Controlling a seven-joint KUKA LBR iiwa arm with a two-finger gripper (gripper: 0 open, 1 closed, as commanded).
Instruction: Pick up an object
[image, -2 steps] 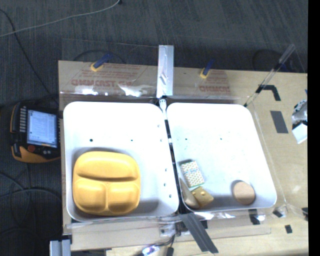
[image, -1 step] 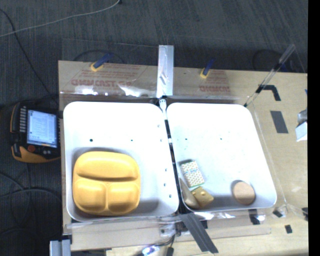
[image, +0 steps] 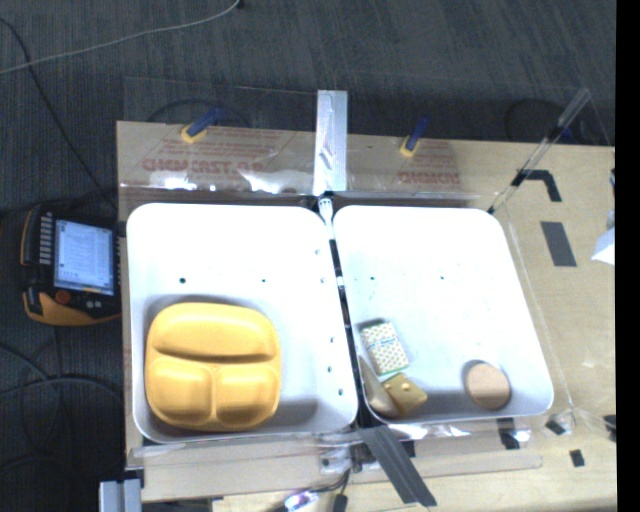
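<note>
On the bench (image: 580, 300), two shallow white bins sit side by side, touching along a central divider. Left bin (image: 230, 240): one large yellow moulded object (image: 212, 363), rounded and lobed, lies toward the near left corner, close to the near wall. Right bin (image: 440, 260): three small items are grouped along the near wall. A small patterned packet (image: 384, 347), white with green print, lies tilted just beside the divider. A tan wedge-shaped piece (image: 401, 393) lies directly below the packet, touching or nearly touching it. A round brownish disc (image: 486, 384) rests near the near right corner, apart from the other two. The far halves of both bins are bare. State of the hand: cannot tell, so its position relative to any object cannot be reported. Beside the bench at left, a handheld control pendant (image: 75, 262) with a lit screen rests on the dark floor.
</note>
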